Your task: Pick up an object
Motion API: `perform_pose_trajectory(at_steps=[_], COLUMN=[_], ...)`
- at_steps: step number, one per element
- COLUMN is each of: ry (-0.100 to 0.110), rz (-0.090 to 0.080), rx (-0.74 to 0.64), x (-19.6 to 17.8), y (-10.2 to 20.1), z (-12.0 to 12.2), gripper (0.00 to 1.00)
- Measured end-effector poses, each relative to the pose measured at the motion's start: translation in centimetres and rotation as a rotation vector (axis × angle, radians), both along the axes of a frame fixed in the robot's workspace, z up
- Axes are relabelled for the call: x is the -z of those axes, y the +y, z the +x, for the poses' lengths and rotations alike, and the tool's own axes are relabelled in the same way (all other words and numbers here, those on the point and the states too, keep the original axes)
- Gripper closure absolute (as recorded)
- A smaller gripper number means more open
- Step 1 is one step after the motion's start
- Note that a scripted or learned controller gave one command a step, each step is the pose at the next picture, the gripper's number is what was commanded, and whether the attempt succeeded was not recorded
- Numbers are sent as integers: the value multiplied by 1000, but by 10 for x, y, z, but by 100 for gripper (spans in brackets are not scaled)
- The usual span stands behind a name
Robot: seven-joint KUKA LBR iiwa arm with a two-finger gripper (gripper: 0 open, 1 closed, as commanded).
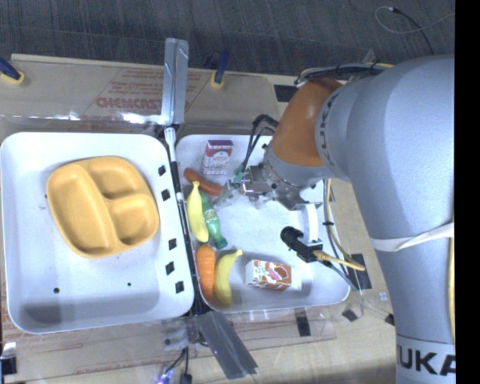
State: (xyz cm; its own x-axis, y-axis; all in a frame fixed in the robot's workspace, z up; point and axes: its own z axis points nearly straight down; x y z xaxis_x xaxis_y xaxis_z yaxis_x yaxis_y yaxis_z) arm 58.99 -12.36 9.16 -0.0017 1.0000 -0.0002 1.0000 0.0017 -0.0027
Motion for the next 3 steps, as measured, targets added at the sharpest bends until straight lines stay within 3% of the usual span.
perform_pose_trajectory(at_steps=[1, 2, 3], ry=[-4, 3, -3], rz=[0, 1, 0], rx=[-211, 75, 88], x=[-1, 0, -81], y=[7, 21, -32], z=[51, 66, 64], gripper=[0, 0, 0])
